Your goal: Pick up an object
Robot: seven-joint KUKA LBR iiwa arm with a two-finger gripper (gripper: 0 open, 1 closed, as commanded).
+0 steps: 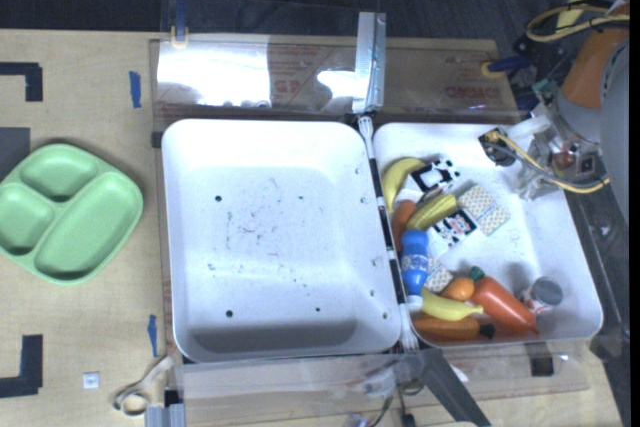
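Observation:
The right bin (570, 225) holds a pile of things. A yellow banana (398, 177) curves at its back left, beside a black-and-white patterned box (436, 177). A second banana (432, 211), a pale dotted box (484, 208) and a blue bottle (414, 260) lie in the middle. At the front lie a carrot (503, 305), a small orange (459, 289), a third banana (448, 307) and a grey round cap (545, 293). My gripper (522, 167) hangs over the bin's back right corner, apart from the pile, with nothing seen in it.
The left bin (265, 137) sits beside the right one, sharing a middle wall. A green divided plate (65, 212) rests on the bench at far left. A clear plastic panel (265, 65) stands behind the bins. The arm fills the right edge.

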